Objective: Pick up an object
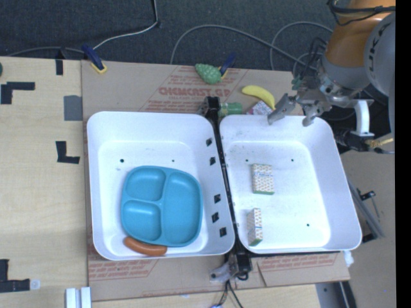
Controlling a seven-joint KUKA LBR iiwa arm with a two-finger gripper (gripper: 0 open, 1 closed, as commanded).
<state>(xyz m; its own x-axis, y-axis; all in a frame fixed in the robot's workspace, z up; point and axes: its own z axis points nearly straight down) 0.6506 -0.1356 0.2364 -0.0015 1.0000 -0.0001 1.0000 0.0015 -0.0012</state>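
The pincer [295,112] is seen at the upper right, poised over the far rim of the right bin [334,172], hanging from the grey arm [356,40] with its orange band. Its two fingers are spread well apart, and nothing is held between them.

Two small boxes are found on the floor of the right bin: a patterned box [262,178] lies near the middle, and a second box [254,225] stands closer to the near wall, just beside the divide between the bins. Both are well apart from the pincer.

In the left bin [103,172] a blue divided plate [162,205] is laid, with an orange sausage [145,247] touching its near edge.

On the counter [38,172] behind the bins, a banana [258,95] and a green toy [208,73] are placed on the cardboard sheet [160,88].
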